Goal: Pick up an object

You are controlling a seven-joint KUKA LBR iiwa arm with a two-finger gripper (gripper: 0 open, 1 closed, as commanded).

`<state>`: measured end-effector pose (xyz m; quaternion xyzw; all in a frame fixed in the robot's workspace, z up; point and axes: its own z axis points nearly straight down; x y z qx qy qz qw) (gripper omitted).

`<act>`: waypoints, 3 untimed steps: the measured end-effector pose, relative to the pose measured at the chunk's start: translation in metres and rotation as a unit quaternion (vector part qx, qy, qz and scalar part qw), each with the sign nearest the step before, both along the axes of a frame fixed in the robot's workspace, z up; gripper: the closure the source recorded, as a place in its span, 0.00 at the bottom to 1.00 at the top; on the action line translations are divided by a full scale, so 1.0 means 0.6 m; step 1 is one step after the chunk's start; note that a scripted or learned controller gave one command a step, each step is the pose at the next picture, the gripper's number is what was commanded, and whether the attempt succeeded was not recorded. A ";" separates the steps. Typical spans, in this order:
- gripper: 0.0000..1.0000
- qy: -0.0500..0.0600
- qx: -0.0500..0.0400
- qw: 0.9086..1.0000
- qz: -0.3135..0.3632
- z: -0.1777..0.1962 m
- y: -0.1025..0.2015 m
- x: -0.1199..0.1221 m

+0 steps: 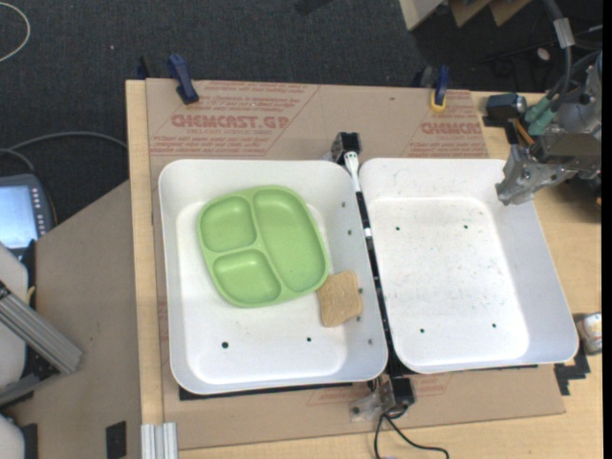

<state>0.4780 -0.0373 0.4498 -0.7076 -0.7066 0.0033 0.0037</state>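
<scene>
A green divided plate (261, 247) lies flat in the left bin (191, 342), toward its upper middle. A tan sponge-like square (339, 298) rests against the plate's lower right corner, near the bin's right wall. My gripper (516, 184) hangs at the upper right corner of the right bin (449, 285), far from both objects. Nothing shows between its fingers.
The two white bins sit side by side on a cardboard-covered bench (287, 113). Blue clamps (182, 77) hold the board at the back edge. A black fitting (346, 147) sits between the bins at the top. Cables and the arm's wrist (564, 127) crowd the right side.
</scene>
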 end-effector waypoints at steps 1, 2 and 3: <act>1.00 -0.003 -0.001 1.000 -0.001 -0.068 -0.065 0.084; 1.00 -0.012 -0.004 1.000 -0.003 0.084 -0.196 0.144; 1.00 -0.001 0.001 1.000 -0.001 -0.030 -0.164 0.030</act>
